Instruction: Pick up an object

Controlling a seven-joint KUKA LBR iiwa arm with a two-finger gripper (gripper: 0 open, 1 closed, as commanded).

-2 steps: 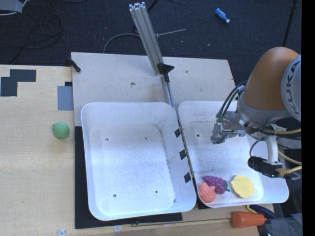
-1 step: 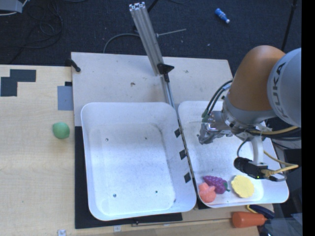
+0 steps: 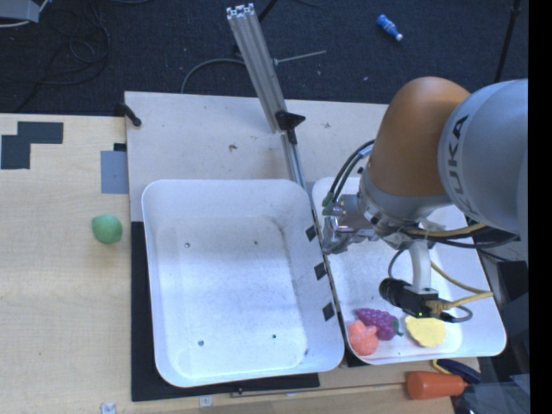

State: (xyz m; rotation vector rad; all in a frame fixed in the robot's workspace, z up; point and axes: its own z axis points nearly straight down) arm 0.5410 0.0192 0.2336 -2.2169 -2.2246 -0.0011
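Nestling, seemingly: knobbly purple grapes (image 3: 377, 321), smooth lemon (image 3: 426, 331)

arm (image 3: 448, 162) over right bin (image 3: 483, 339) | purple grapes (image 3: 378, 320), orange toy (image 3: 363, 338), yellow toy (image 3: 427, 331) inside

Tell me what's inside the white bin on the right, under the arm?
Near the right bin's front edge lie an orange toy, purple grapes and a yellow piece. The arm covers the rest.

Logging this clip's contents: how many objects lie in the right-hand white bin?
3: an orange rounded toy, a purple grape-like bunch and a yellow rounded piece, clustered at the right white bin's near end. The grey arm may hide more.
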